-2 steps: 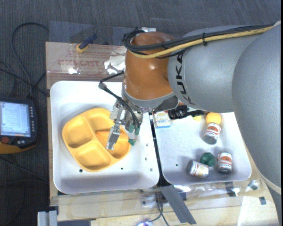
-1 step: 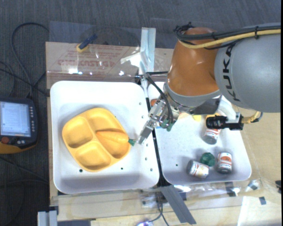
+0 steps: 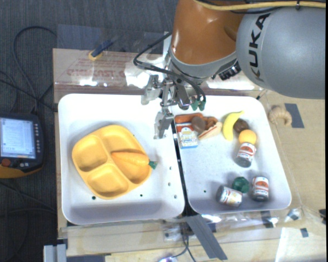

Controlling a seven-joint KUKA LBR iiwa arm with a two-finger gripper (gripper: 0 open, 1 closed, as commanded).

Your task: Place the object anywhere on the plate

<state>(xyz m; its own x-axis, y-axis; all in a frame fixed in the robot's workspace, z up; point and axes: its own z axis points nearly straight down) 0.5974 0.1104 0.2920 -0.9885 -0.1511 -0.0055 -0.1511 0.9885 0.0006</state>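
A yellow divided plate (image 3: 104, 160) lies in the left bin. An orange carrot (image 3: 132, 159) with a green stem end lies across the plate's right compartments, its tip pointing left. My gripper (image 3: 163, 126) hangs over the far right part of the left bin, close to the wall between the bins. It is up and to the right of the carrot, apart from it, and nothing shows in its grasp.
The right bin (image 3: 273, 162) holds a banana (image 3: 229, 123), a lemon (image 3: 248, 137), a small carton (image 3: 188, 138), a hot dog toy (image 3: 206, 126), three small cans (image 3: 244, 154) and a green cap (image 3: 240, 183). A tablet (image 3: 15, 141) sits left of the bench.
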